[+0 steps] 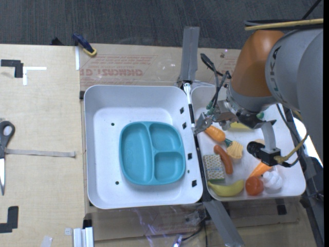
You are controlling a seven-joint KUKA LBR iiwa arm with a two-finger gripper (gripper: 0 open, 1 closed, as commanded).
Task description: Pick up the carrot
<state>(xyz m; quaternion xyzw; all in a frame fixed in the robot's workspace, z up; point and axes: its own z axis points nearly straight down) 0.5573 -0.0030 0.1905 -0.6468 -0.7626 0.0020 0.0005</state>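
Camera view: grey two-finger gripper [204, 121] hangs low at the right bin's [295, 189] left wall; can't tell if its fingers are apart or together. Small orange plastic carrot [215, 134] lies in that bin, just right of and nearer than the tips, w/ a red sausage-shaped toy [224, 159] and yellow corn piece [235, 149] crowding its near side. Risk: closing there could nip the wall or shove the carrot into its neighbours.
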